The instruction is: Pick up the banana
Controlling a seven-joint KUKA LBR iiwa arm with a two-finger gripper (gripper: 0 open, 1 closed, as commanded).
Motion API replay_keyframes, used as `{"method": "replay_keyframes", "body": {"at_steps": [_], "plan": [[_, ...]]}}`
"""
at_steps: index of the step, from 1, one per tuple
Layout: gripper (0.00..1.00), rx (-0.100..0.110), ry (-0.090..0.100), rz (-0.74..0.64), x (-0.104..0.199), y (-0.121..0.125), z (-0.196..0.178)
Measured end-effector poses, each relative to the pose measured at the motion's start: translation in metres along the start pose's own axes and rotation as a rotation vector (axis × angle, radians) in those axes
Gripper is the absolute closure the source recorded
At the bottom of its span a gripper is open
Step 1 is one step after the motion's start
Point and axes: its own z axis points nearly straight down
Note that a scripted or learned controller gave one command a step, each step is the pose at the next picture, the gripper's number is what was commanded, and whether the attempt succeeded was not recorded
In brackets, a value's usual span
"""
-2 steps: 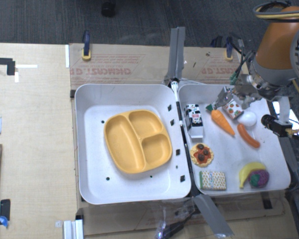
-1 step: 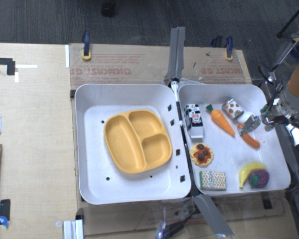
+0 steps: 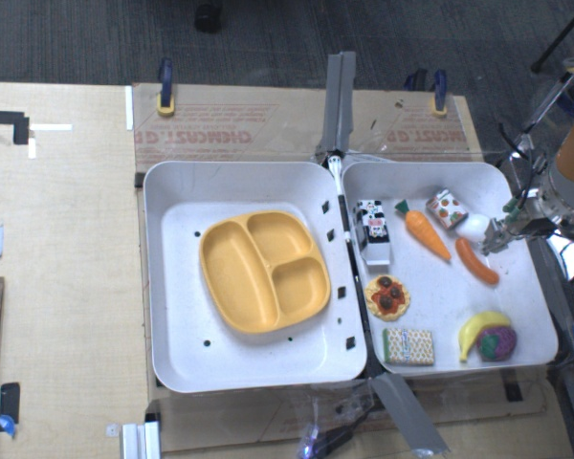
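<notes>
Banana (image 3: 471,334) lies apart from gripper (image 3: 502,234), apparently over sausage (image 3: 476,261).

The arm enters from the right edge of the view, wrist angled down and leftward, with the claw (image 3: 498,236) positioned low at its tip.

Pale wooden bench (image 3: 57,256), brown cardboard sheet (image 3: 230,122) clamped along its far edge, two white bins side by side on it, left bin (image 3: 163,285), right bin (image 3: 531,299)
</notes>
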Motion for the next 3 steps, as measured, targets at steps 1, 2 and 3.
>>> {"method": "replay_keyframes", "body": {"at_steps": [1, 2, 3], "plan": [[0.00, 0.000, 0.000, 0.000, 0.000, 0.000, 0.000], [0.00, 0.001, 0.002, -0.008, -0.004, -0.064, 0.098], [0.00, 0.001, 0.002, -0.037, 0.018, -0.061, 0.098]]}}
